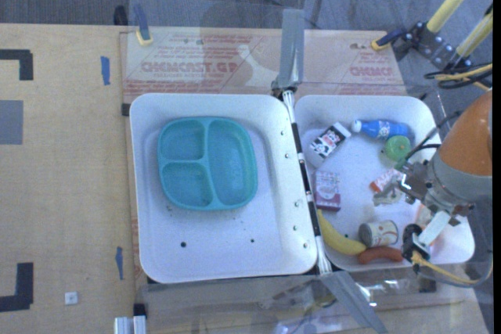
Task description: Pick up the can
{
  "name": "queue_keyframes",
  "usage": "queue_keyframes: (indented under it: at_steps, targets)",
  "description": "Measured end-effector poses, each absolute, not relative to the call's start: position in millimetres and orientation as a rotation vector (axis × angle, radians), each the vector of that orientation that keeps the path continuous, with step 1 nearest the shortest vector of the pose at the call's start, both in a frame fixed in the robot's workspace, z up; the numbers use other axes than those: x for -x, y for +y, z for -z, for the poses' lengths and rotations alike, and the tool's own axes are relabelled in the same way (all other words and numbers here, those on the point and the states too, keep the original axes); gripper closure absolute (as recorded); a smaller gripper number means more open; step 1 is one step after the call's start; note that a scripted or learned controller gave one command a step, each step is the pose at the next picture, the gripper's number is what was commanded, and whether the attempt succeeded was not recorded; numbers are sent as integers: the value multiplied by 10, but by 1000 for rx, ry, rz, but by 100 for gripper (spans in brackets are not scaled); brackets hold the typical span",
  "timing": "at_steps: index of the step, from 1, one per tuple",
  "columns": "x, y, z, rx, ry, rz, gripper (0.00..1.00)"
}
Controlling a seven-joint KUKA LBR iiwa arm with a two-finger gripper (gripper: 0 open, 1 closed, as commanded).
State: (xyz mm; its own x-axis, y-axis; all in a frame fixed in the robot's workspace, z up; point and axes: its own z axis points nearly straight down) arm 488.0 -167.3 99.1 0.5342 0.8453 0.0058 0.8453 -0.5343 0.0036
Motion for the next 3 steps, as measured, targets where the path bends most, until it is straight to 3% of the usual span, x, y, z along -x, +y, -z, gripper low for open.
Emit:
queue_keyframes:
  at_steps: [1, 2, 3]
  targets:
    - [-4814, -1248, -882, -2894, 1202, -8, 0]
    - [-5487, -1391, -872, -3039, 783, -2, 0]
    - [-6382, -1210, -884, -3059, 723, 16, 0]
